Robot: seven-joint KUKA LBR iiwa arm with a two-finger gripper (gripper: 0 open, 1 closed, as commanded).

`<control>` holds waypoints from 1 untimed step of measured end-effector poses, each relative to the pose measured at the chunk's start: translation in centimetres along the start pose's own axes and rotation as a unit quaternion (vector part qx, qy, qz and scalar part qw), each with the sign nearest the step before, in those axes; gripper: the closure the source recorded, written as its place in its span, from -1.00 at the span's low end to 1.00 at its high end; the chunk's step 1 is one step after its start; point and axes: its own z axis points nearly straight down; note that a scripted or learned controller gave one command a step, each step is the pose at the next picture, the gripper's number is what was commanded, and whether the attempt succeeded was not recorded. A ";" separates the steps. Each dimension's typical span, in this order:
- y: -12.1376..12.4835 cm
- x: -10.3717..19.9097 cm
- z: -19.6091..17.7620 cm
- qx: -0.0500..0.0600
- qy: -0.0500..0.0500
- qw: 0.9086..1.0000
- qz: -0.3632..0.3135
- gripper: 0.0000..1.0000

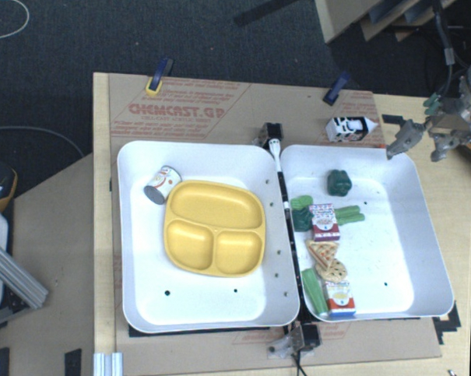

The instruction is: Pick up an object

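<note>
**Pick the loner: the green pepper is the cleanest target**

The gripper [421, 142] hangs over the far right corner of the right bin [421, 230], its two fingers spread apart with nothing between them. Taking that bin as the landmark, the easiest object to lift looks to be the dark green pepper [339, 182], which sits alone near the bin's far wall, apart from everything else. The rest crowd along the bin's left wall: a small milk carton [324, 221], a green bean pod [348, 215] touching it, a waffle [327, 261] and a second carton [340, 298] near the front. Going for that row risks pinching two things at once or striking the wall. A good approach would centre the open fingers over the pepper, descend straight, and close only once they straddle it.
</note>
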 end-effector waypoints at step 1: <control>0.2 0.0 -0.8 -0.006 -0.001 1.000 -0.001 -1.00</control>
